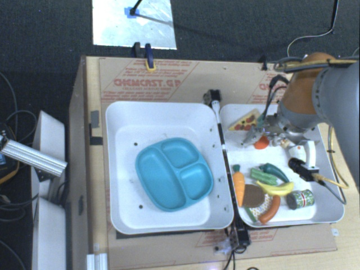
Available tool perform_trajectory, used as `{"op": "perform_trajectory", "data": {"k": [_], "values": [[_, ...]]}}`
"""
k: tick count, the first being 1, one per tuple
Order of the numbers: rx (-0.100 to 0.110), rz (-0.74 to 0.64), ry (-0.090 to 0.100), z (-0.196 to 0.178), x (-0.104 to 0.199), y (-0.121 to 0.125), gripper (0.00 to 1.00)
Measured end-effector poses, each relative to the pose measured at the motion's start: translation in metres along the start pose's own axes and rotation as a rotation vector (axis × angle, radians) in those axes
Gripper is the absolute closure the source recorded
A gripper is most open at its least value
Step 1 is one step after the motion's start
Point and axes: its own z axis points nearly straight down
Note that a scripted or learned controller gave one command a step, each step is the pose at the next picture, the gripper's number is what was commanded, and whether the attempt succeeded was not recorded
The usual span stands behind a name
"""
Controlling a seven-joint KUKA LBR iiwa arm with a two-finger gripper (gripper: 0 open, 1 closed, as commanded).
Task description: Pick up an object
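The gripper [260, 135] is hanging low in the right bin [332, 207], touching a small orange-red piece [261, 144]; its grip I cannot tell.

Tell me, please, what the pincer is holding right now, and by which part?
It cannot be told. The pincer is low in the right bin, right at a small orange-red piece, but the view does not show that piece between its tips.

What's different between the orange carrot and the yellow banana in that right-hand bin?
The orange toy carrot is straight and tapered; the yellow toy banana is curved. The carrot lies lengthwise along the white bin's left wall, while the banana lies crosswise in the middle of the pile. The carrot has a green top; the banana has none. Both are toy food.
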Motion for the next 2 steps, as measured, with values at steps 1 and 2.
{"op": "perform_trajectory", "data": {"k": [1, 2], "values": [[0.003, 0.002, 0.001, 0.001, 0.007, -0.066, 0.00], [0.000, -0.001, 0.001, 0.001, 0.008, 0.018, 0.00]]}}
